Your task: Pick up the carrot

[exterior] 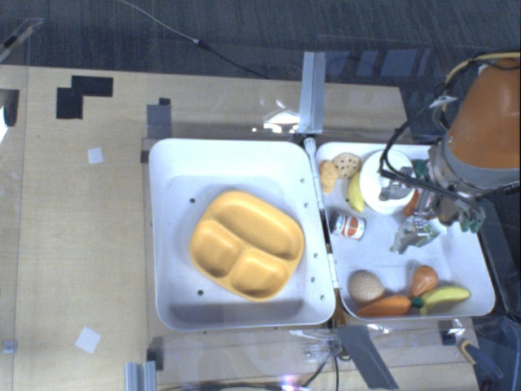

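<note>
Grey arm (480, 169) w/ orange band, black cables

Both bins read as smooth white plastic, the left bin (163, 218) catching a soft sheen along its wall; the yellow tray (244, 243) inside is glossy moulded plastic; over in the right bin (480, 259) the carrot (384, 305) shines like smooth plastic too; the bench (73, 243) is pale wood grain, matt; the gripper (415, 236) glints as bare metal; the arm's orange band (487, 120) looks satin-smooth.
</note>
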Available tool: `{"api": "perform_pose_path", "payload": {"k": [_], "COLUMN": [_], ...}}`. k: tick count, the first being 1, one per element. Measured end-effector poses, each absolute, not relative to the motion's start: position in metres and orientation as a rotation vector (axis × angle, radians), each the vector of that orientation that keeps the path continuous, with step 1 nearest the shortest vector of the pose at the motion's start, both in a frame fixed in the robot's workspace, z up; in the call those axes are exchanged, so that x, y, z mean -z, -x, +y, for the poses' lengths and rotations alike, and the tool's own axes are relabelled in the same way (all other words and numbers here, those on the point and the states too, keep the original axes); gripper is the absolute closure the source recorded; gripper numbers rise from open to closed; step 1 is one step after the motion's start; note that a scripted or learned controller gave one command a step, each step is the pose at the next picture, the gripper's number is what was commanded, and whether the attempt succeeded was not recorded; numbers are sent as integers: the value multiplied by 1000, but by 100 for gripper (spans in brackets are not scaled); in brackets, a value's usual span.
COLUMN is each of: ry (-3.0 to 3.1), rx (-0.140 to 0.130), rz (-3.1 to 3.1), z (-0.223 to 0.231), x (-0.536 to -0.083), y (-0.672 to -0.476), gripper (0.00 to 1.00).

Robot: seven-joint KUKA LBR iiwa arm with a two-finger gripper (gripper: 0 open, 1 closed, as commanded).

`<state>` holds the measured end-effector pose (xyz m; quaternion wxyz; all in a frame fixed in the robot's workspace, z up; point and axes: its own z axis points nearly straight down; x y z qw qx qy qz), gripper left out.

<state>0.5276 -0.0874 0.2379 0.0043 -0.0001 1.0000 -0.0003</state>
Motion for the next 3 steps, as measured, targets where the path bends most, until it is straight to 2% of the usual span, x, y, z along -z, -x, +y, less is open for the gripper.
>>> {"api": "perform_pose_path", "payload": {"k": [1,2,3], "ry": [-77,-179,-168], "rx": [0,-3,0], "rz": [3137,3127,3116], "z": [-88,-89,-88], "x": [-155,-107,-120], "y": [-488,-490,-494], "gripper": [0,0,100]}}
